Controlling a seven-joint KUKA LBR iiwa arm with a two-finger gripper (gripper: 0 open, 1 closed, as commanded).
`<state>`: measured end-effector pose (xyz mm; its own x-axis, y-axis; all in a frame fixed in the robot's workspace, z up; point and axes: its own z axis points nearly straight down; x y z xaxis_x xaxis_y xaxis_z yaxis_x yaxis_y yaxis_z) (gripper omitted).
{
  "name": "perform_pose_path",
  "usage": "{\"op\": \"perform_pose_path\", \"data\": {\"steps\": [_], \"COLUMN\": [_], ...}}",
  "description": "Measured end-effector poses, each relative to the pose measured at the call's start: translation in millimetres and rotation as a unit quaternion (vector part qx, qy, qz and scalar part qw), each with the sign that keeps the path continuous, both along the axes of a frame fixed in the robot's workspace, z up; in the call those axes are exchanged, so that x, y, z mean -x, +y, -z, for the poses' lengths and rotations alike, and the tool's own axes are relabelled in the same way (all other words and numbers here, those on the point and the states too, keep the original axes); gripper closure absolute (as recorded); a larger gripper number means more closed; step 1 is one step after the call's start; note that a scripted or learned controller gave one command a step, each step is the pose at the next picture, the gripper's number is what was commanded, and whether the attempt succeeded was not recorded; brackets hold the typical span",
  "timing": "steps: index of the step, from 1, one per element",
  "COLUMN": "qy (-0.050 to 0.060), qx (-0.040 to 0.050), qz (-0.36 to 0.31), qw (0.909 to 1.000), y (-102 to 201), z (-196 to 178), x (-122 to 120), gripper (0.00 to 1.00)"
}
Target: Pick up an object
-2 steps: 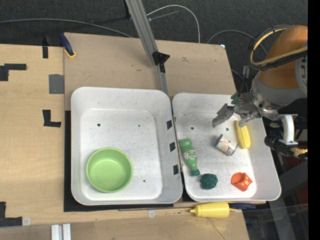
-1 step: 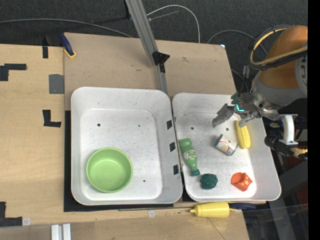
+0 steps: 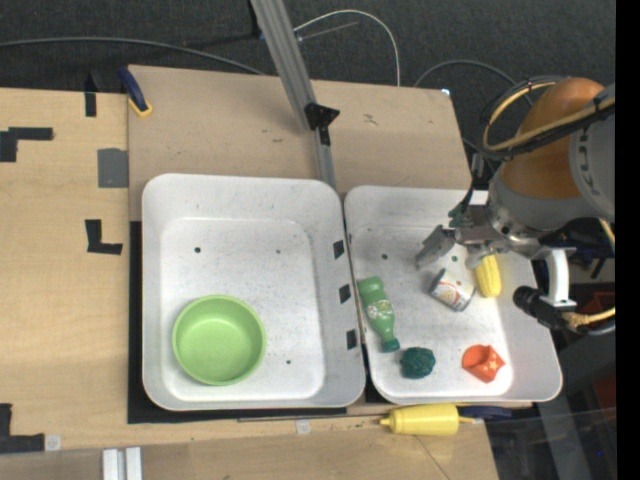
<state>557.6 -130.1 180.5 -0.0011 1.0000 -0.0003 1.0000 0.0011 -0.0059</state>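
The right bin (image 3: 400, 213) holds several small objects. A green bottle (image 3: 378, 313) lies near its left wall. A dark green lump (image 3: 418, 361) and a red piece (image 3: 482, 362) sit by the front edge. A small grey-white can (image 3: 451, 291) and a yellow piece (image 3: 488, 276) lie side by side at mid-right. My gripper (image 3: 452, 255) hangs just behind the can and the yellow piece. It is open, with one dark finger (image 3: 432, 249) angled toward the bin floor and nothing between the fingers.
The left bin (image 3: 240, 203) holds a green bowl (image 3: 218, 339) in its front-left corner. A yellow bottle (image 3: 425, 420) lies on the bench in front of the right bin. A slanted metal pole (image 3: 290, 58) stands behind the bins.
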Motion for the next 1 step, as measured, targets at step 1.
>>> {"op": "perform_pose_path", "data": {"steps": [1], "qy": [-0.001], "qx": [0.0003], "qz": [0.0], "qw": [1.0], "y": [5.0], "z": [53.8], "x": [-5.9], "gripper": [0.0]}}
